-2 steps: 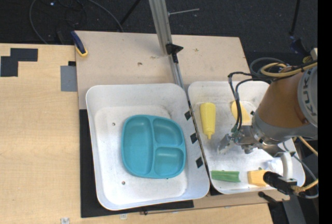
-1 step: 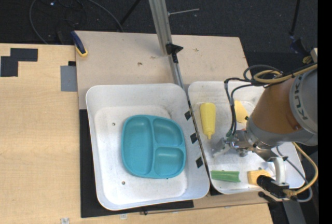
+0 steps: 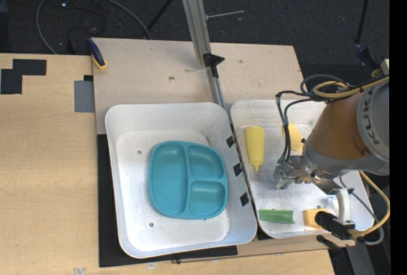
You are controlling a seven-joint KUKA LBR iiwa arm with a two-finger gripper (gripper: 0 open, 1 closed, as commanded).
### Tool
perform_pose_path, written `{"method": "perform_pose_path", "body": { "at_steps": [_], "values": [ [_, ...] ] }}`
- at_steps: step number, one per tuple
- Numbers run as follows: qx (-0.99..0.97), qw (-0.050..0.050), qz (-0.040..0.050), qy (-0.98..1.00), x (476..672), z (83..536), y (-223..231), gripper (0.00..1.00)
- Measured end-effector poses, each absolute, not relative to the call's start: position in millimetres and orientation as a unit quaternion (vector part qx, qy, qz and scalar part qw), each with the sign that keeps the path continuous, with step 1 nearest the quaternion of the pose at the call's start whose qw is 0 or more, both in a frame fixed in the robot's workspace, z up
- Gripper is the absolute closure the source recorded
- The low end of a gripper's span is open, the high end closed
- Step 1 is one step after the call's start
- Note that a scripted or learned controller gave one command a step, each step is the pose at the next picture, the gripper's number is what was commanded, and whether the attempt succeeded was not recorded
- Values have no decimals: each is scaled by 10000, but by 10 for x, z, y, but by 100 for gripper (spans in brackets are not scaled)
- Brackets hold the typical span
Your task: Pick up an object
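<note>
Grey arm [image 3: 381, 133] leans in, end effector [image 3: 283, 178] low over right bin [image 3: 267, 202].

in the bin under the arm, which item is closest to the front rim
The green piece, lying flat along the front rim of that bin. The yellow bottle-shaped item lies farther back, by the wall next to the other bin.

Right bin [image 3: 267, 116]: right side covered by the arm [image 3: 343, 133]. The yellow thing [image 3: 294, 137] near that bin's top sits mostly behind the arm and cables [image 3: 287, 102], can't ID it. The gripper [image 3: 282, 181] is blurred. The arm is cut off at frame right.
</note>
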State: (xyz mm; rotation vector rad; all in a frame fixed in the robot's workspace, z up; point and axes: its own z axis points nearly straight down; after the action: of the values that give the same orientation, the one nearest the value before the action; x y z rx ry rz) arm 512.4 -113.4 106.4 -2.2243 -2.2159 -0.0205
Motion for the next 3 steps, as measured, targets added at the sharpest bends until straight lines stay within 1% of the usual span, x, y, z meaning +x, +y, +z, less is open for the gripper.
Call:
{"method": "perform_pose_path", "body": {
  "at_steps": [1, 2, 3],
  "values": [
    [-7064, -2, -2, -7078, 5180, 1538, -1059, 100],
    [-7067, -10, -6, -7075, 5265, 2002, -1101, 100],
    [-7067, -20, -13, -7076, 5248, 2631, -1137, 100]
  ]
}}
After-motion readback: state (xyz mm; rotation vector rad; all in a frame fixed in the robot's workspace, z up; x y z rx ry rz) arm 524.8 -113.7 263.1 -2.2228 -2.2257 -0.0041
